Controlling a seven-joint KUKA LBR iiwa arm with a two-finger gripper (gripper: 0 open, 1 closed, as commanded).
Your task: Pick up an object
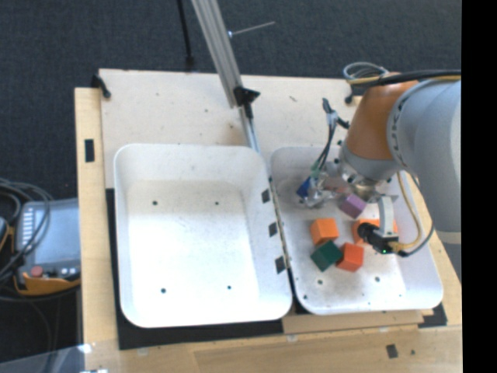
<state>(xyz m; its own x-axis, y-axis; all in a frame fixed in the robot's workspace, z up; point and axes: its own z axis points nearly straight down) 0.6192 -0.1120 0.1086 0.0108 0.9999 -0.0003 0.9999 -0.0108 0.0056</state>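
Observation:
My gripper (pixel 314 196) hangs low over the upper left part of the right bin (pixel 419 286), below the grey arm with its orange band. A small blue object (pixel 304 187) lies right against the gripper's tip, partly hidden by it. A purple block (pixel 353 205) lies just to the gripper's right. Below it are an orange cube (pixel 324 229), a dark green cube (pixel 326 255) and a smaller orange block (pixel 351 257). Another orange piece (pixel 365 228) sits partly under the arm's cabling.
The left bin (pixel 132 208) stands beside the right one, with their rims meeting near the gripper. A slanted aluminium post (pixel 221 53) rises behind the bins. Cables hang off the wrist over the right bin's right side.

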